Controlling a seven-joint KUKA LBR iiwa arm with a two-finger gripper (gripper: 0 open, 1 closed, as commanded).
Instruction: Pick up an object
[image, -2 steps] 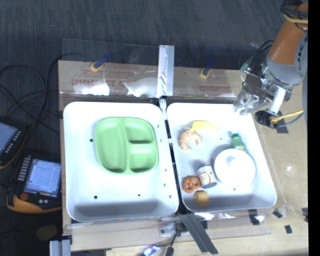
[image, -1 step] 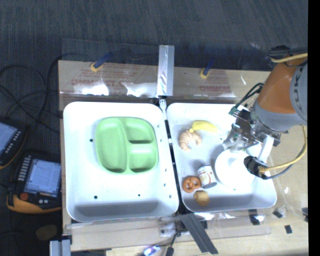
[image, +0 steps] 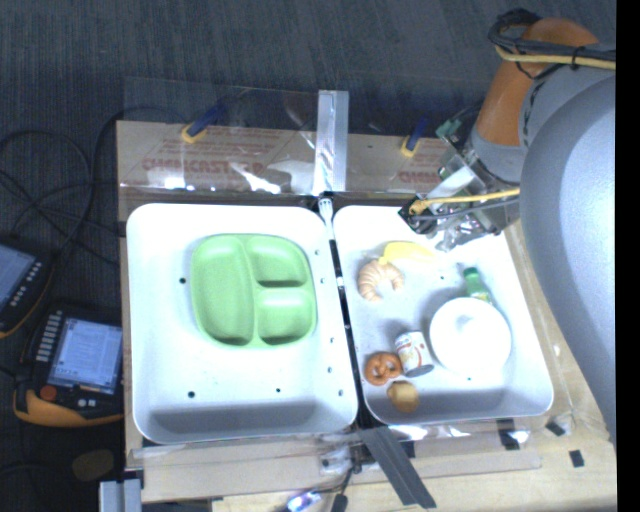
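Grey and metallic, the gripper (image: 455, 222) hangs over the back edge of the right bin (image: 530, 330), near its far right corner; whether it is open or closed cannot be told from this slant, and nothing shows in its grasp. Just below and to its left, a yellow piece (image: 408, 251) lies touching a pale croissant (image: 379, 277). A small green bottle (image: 476, 283) sits just beside the rim of a white round dish (image: 470, 336) (the biggest thing in this bin). Toward the front, a small can (image: 413, 354) leans between the dish and a glazed doughnut (image: 381, 368), with a brown round fruit (image: 403, 395) close to the front wall. Bare floor remains along the bin's left side and right wall. The left bin (image: 160, 330) holds a green divided tray (image: 252, 288), with wide white margins all round.
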